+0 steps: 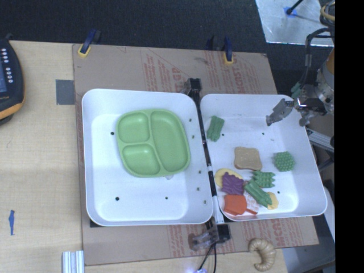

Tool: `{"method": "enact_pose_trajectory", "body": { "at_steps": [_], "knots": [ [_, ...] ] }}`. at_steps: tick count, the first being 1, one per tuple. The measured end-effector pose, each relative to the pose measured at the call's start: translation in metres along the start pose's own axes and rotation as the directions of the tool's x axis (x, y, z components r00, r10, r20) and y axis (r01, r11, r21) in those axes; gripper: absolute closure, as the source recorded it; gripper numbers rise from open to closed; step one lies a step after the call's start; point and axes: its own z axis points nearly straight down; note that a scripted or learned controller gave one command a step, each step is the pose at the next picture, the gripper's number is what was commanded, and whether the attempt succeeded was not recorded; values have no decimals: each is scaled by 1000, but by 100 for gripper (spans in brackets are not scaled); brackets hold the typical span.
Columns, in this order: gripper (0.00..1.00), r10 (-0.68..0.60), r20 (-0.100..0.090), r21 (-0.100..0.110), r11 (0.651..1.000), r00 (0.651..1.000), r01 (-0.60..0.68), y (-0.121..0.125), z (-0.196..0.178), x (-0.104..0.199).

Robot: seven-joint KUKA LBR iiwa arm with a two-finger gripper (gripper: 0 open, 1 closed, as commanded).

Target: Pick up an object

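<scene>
My gripper hangs over the upper right part of the right bin, open, with nothing between its fingers. One grey finger points left and down. Below it in the bin lie a tan bread slice and a green bumpy ball. A green pickle-shaped piece rests near the bin's left wall. At the bin's front edge sit purple grapes, a green leafy piece, a red-orange piece and a yellow piece, packed close together.
The left bin holds a green divided plate. A tan croissant lies on the cardboard in front of the right bin. A black and orange pendant sits at the far left edge.
</scene>
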Motion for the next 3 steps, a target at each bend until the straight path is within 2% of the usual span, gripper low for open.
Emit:
{"method": "enact_pose_trajectory", "body": {
  "at_steps": [1,2,3],
  "knots": [
    [0,-1,-4,11,1000,1000,1,-36,86,37],
    [0,0,0,-10,1000,1000,0,-80,166,64],
    [0,0,3,-10,1000,1000,0,-27,162,61]
  ]
}}
